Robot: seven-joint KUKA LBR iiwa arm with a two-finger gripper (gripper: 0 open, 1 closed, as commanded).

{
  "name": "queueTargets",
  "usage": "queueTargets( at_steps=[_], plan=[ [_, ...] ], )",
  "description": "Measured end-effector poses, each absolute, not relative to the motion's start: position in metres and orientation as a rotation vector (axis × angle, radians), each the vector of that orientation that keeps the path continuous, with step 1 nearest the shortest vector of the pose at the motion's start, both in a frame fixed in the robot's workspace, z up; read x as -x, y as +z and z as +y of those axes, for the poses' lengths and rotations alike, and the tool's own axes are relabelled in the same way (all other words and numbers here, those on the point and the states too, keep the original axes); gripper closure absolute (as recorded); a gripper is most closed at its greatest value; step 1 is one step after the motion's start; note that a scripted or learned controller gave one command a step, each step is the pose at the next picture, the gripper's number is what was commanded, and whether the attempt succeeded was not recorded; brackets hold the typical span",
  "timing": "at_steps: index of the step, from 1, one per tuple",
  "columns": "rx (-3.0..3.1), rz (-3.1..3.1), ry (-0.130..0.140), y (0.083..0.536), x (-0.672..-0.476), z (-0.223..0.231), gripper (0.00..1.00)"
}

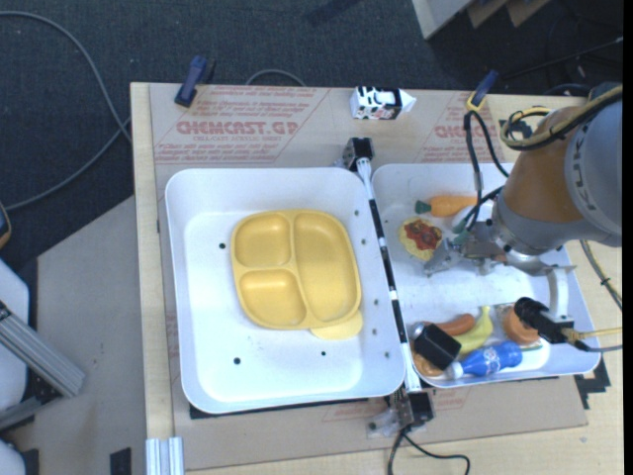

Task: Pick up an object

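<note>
The gripper [444, 254] of a grey robot arm [569, 181] is hanging low in the upper half of the right bin [586, 362], right of frame centre, the arm reaching in from the right edge. From this slant it cannot be told whether the gripper is clenched or released, and nothing is seen held in it.

Just to its upper left, a toy pizza [421, 236] is lying flat on the white floor near the bin's left wall. It is a small pale-yellow piece with a red patch and flecks of green on top. Whether the gripper is touching it is unclear.

Above that, an orange carrot [450, 204] with a green end is resting near the bin's top wall. Along the bottom wall a cluster is sitting together: a black block [435, 344], a reddish sausage [457, 324], a yellow banana [481, 328], a blue bottle [492, 358] lying on its side and an orange toy [518, 329].

In the left bin [188, 265], at frame centre, a yellow divided plate [297, 268] is lying with its three compartments facing up.

At the top of the frame, on the bench [237, 127], a black-and-white toy [381, 103] is sitting outside both bins.
</note>
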State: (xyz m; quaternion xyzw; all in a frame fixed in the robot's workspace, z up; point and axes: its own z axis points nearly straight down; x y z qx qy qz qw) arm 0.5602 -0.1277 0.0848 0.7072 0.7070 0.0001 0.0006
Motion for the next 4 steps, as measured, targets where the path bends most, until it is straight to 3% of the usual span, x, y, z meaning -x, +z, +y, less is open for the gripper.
queueTargets(
  at_steps=[1, 2, 3, 4],
  plan=[
    [-2.220, 2.223, 0.001, 0.085, -0.615, -0.095, 0.00],
    [-2.222, 2.224, -0.004, 0.084, -0.652, -0.107, 0.00],
    [-2.220, 2.222, -0.002, 0.097, -0.654, -0.107, 1.00],
    [-2.222, 2.222, -0.002, 0.108, -0.587, -0.168, 1.00]
  ],
)
